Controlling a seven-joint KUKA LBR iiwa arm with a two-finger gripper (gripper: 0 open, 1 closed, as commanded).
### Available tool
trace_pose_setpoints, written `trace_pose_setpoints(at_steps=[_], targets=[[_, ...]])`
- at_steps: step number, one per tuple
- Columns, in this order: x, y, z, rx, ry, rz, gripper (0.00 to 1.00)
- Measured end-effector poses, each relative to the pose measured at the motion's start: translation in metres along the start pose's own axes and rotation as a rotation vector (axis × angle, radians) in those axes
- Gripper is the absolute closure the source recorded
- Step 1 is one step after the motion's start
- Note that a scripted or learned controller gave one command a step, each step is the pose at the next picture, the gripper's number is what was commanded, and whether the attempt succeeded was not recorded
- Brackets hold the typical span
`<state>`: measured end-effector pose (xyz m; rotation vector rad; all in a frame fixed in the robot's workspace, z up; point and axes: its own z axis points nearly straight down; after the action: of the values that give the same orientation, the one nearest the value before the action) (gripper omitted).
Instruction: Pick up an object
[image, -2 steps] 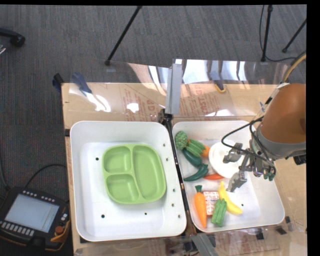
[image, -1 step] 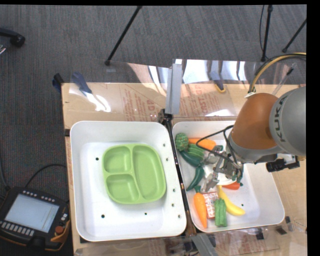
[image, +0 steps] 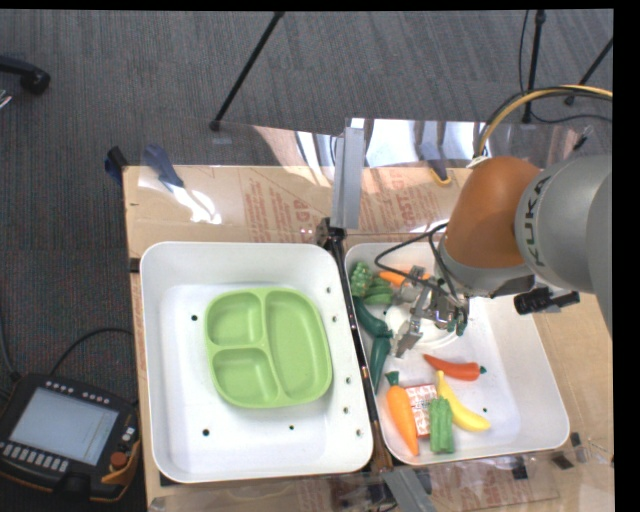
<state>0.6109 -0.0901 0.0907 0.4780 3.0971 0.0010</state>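
Observation:
The right white bin holds several toy foods. A green leafy piece and a small orange piece lie at its far left. A dark green pod runs along the left wall. A red chili lies in the middle. At the front are a carrot, a yellow banana and a green block. My gripper hangs over the bin's middle left, just above the chili and right of the pod, open with nothing between its fingers.
The left white bin holds a green divided plate. A metal post stands behind the wall between the two bins. A tablet pendant lies off the bench at the lower left.

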Motion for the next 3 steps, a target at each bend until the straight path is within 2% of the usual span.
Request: trace_pose_setpoints(at_steps=[1, 2, 3], targets=[[0.078, -0.052, 0.000, 0.000, 0.003, 0.125, 0.00], [0.117, -0.040, -0.003, 0.004, -0.018, 0.275, 0.00], [0.101, -0.131, 0.003, 0.004, 0.008, 0.262, 0.00]])
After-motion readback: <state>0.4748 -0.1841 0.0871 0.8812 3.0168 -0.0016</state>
